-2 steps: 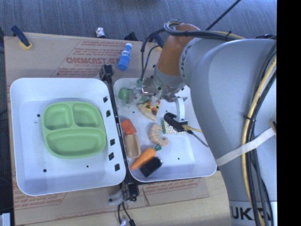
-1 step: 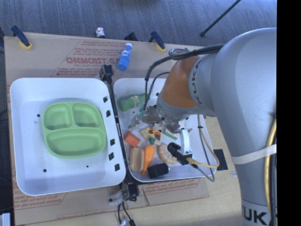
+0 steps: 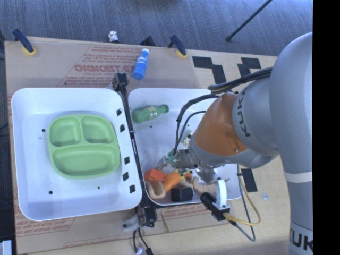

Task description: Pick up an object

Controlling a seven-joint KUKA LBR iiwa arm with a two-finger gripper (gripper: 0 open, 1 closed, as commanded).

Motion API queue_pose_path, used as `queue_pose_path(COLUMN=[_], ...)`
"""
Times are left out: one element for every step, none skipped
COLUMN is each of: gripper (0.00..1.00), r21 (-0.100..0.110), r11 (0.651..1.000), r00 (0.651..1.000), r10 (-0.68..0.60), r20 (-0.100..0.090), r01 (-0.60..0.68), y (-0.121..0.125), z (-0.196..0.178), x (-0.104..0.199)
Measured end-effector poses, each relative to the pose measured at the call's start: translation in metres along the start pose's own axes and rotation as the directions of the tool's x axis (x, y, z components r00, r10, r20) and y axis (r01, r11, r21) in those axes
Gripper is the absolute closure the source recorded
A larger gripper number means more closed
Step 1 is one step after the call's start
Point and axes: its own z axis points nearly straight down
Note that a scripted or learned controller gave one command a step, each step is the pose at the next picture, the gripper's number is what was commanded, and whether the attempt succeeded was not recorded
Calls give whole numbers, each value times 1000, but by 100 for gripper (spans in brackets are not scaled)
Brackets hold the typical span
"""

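Camera view had my claw (image 3: pixel 199 180) low in the right bin's (image 3: pixel 159 97) near corner, over a heap of small things: an orange piece (image 3: pixel 171 181), a black block (image 3: pixel 181 194), a tan ring (image 3: pixel 155 189). Whether it gripped anything, I could not tell. Farther back lay a green bottle (image 3: pixel 149 112); the left bin (image 3: pixel 21 142) held a green divided plate (image 3: pixel 83 145). Beyond, on the table (image 3: pixel 64 57), lay a blue bottle (image 3: pixel 141 64).

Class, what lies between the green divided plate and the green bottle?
In the camera view, the bins' adjoining white walls lie between the green divided plate and the green bottle.
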Motion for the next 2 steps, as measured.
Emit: queue_pose_path(gripper=[100, 100], r21=[-2, 13], r11=[1000, 1000], r00=[1000, 1000], r10=[-3, 0], r20=[3, -9], r01=[3, 0], y=[1, 23], z=[-10, -105], x=[-2, -56])
